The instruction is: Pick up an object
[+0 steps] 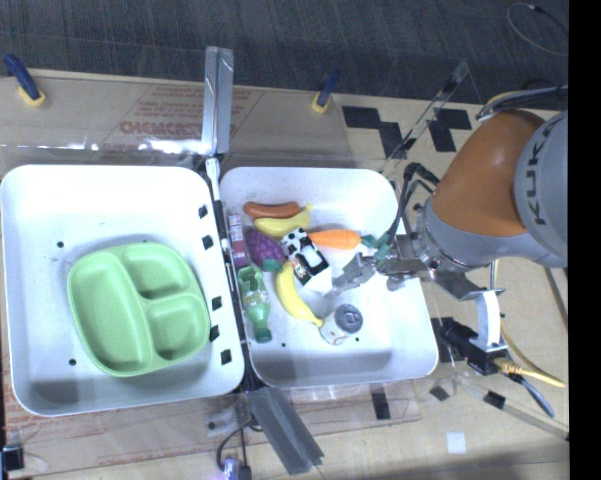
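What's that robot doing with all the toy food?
The robot arm reaches from the right into the right bin, where toy food lies in a heap: a hot dog, two bananas, a carrot and a green bottle. Its gripper hangs low over the pile beside the carrot, with nothing seen between its fingers. The left bin has a green divided plate.

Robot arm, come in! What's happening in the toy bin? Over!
Gripper low in right bin, fingers unclear. Nothing seen held. Banana, carrot, cow toy crowd close beside it.
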### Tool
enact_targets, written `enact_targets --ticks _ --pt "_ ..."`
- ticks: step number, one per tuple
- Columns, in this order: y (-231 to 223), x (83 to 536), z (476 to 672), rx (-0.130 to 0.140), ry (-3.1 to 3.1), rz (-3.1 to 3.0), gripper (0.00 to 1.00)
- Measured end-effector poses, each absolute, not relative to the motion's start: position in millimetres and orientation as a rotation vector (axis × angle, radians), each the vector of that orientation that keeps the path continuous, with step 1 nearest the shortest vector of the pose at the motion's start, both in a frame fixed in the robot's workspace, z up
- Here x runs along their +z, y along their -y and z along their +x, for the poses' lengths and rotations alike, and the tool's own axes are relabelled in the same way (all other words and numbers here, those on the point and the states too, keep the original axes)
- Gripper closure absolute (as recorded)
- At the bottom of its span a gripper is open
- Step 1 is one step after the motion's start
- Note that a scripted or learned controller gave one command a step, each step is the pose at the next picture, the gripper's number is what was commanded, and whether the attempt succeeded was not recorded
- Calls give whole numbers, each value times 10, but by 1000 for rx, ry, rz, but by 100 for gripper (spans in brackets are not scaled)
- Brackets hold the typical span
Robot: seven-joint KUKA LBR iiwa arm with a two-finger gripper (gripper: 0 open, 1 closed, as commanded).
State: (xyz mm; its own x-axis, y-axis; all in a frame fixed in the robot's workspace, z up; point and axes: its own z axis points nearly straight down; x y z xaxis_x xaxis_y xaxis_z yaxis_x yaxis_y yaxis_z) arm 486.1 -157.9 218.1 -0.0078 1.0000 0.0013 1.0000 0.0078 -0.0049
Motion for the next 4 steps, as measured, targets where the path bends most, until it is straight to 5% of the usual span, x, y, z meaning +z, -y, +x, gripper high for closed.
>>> enact_targets --ticks 1,2,3,4 --pt "1452 957 5424 5 2248 -2189 0" --pt "1246 916 6203 3 2236 -2202 0" --pt "1236 1017 6208 3 2241 -2195 100" --pt "769 1915 5828 3 2193 -2246 100"
